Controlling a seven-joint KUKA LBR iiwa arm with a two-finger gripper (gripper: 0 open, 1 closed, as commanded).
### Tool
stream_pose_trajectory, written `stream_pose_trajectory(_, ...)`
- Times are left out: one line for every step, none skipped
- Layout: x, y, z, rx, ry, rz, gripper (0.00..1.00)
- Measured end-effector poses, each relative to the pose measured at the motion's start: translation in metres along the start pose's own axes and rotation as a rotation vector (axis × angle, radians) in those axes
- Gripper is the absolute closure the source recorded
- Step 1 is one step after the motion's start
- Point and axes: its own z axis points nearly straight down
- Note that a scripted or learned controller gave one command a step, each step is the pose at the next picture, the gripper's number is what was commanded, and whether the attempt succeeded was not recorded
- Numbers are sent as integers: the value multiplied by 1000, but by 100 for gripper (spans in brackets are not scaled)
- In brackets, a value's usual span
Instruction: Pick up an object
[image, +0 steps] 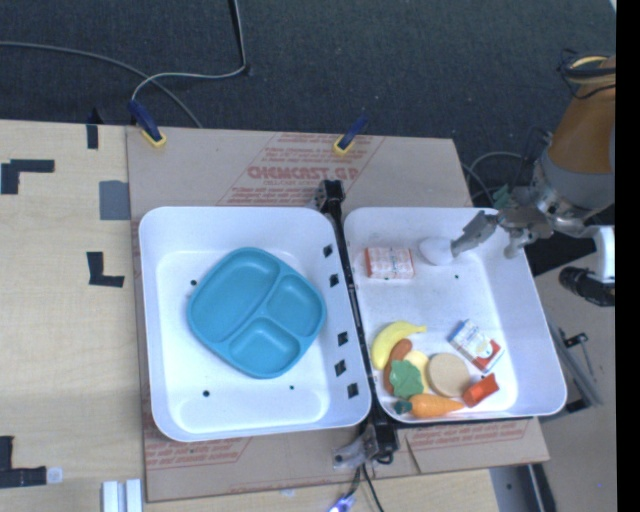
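- The desk (60, 300), pale wood marked with black tape, carries a brown cardboard sheet (290, 170) held by two yellow-and-blue clamps along its far edge.
- Two shallow white bins sit side by side on the cardboard; the left bin (165, 400) touches the right bin (520, 330) along a black clipped seam.
- The grey arm (580, 150) with its orange band reaches in from the right and ends above the right bin's far right corner.
- A blue divided plate (257, 312) lies flat in the middle of the left bin, well apart from the right bin's contents.
- The hand (495, 232) hangs over the far rim of the right bin with its two fingers spread apart and nothing between them; one grey finger (471, 236) points down toward a small white object (435, 250) just beside it.
- A white and red packet (388, 263) lies in the far left part of the right bin, just left of the white object.
- A yellow banana (392, 340) curves along the near left side of the right bin, touching a red piece and a green leafy toy (405, 379).
- A tan round biscuit (447, 375) sits beside the green toy, toward the right bin's near wall.
- A small white, blue and red carton (474, 345) lies tilted just right of the biscuit.
- An orange carrot (435, 406) rests against the right bin's near wall, with a red block (481, 390) just to its right.
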Motion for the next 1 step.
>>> stream_pose_trajectory(90,0,136,-3,2,-2,0)
